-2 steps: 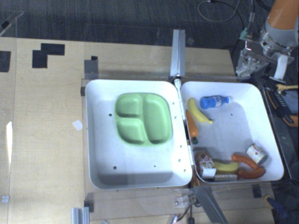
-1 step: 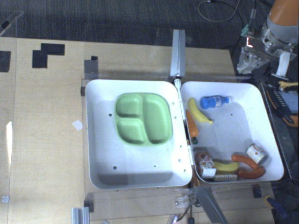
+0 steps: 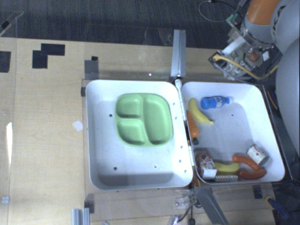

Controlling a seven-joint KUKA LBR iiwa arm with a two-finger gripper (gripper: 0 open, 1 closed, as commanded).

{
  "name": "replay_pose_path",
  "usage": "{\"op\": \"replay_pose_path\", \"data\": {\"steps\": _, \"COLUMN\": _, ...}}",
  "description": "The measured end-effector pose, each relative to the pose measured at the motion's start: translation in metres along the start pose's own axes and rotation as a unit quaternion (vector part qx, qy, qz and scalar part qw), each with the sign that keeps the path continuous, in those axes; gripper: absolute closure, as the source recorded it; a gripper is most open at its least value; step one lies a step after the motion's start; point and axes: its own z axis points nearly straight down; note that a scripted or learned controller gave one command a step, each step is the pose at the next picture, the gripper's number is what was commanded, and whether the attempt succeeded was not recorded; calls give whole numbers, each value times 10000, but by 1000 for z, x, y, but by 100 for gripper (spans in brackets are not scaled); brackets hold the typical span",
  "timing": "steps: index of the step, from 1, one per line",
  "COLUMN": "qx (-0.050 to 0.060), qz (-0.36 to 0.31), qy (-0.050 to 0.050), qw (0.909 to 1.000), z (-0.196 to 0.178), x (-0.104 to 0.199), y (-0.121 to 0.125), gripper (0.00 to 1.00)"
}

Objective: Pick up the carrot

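Note:
The carrot (image 3: 192, 124) is a slim orange stick with a dark green end. It lies along the left wall of the right bin (image 3: 236, 125), pointing toward the front. A yellow banana (image 3: 199, 112) lies just to its right, close beside it. My gripper (image 3: 234, 55) hangs above the bench behind the right bin's back edge, well away from the carrot and outside the bin. The arm's orange band (image 3: 262, 6) is at the top right.
A blue bottle (image 3: 215, 101) lies at the back of the right bin. Two red sausages (image 3: 247, 161), a small can (image 3: 258, 154), a second banana (image 3: 226, 167) and a packet (image 3: 206, 165) crowd its front. The left bin (image 3: 101, 163) holds a green divided plate (image 3: 143, 118).

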Motion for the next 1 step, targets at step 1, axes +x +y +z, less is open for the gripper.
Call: {"op": "replay_pose_path", "data": {"steps": 1, "qx": 4, "qz": 509, "qy": 2, "qw": 9987, "z": 48, "x": 10, "y": -38, "gripper": 100}}
